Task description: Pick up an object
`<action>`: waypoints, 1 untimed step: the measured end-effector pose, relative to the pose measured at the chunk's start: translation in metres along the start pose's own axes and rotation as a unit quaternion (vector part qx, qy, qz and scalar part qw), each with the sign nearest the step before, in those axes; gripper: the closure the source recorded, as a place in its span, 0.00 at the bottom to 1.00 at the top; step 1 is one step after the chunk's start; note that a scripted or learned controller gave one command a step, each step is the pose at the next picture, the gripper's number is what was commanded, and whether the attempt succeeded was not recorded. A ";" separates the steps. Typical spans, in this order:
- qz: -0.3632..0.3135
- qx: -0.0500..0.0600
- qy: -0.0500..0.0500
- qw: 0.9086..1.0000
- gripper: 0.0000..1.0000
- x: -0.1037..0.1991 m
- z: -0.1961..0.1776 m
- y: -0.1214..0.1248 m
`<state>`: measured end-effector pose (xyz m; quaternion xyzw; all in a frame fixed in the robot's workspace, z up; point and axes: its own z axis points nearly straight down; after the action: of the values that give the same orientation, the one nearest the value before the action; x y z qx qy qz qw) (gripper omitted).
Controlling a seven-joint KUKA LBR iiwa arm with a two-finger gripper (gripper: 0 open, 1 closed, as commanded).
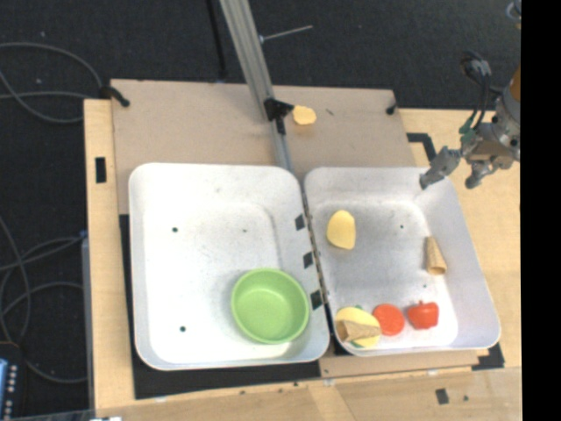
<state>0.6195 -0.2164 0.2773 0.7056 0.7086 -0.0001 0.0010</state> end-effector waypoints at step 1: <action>0.000 0.000 -0.001 1.000 0.00 0.000 0.000 0.000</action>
<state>0.6193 -0.2169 0.2773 0.7055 0.7087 -0.0008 0.0012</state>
